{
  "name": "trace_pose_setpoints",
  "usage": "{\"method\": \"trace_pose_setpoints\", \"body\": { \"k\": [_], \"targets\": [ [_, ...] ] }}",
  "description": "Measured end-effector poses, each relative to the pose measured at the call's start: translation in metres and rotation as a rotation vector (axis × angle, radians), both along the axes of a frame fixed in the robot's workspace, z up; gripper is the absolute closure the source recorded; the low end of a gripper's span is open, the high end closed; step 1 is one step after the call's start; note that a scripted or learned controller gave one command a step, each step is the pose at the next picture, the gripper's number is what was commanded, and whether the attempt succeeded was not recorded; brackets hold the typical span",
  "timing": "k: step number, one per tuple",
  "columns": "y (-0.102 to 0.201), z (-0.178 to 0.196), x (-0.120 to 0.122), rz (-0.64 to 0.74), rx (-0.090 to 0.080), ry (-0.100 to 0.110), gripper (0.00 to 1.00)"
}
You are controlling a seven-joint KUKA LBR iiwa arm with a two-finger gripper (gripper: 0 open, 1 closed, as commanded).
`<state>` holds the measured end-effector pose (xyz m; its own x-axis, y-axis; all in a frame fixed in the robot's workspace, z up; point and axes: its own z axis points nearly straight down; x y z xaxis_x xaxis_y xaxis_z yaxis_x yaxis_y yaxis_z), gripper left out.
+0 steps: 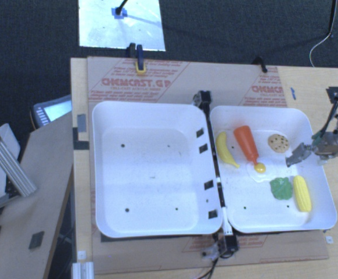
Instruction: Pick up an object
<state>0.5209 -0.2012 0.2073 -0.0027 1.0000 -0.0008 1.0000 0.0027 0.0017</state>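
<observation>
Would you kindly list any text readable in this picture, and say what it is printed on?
"CHEMCAST GP": red print on the brown sheet under the bins, left of centre.
"CHEMCAST": the same print again on the sheet, towards its right corner; the rest of the line is too blurred to read.
Faint red print along the sheet's front edge: too blurred to read.

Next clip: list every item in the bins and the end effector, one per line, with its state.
banana: lying in the right bin, untouched
carrot: lying flat beside the banana
fried egg: flat on the bin floor
cookie: lying flat
green leaf: lying flat, beside the corn
corn cob: lying flat
end effector: over the right bin's right side, holding nothing
</observation>
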Motion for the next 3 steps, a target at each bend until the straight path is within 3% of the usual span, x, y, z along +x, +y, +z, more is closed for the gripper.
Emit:
{"method": "trace_pose_setpoints", "body": {
  "k": [1,2,3],
  "targets": [
    [0.006,-0.009,-0.020,-0.001,0.000,0.002,0.00],
    [-0.005,-0.081,0.010,0.001,0.000,0.002,0.00],
    [0.005,-0.051,-0.036,-0.002,0.001,0.002,0.00]
  ]
}}
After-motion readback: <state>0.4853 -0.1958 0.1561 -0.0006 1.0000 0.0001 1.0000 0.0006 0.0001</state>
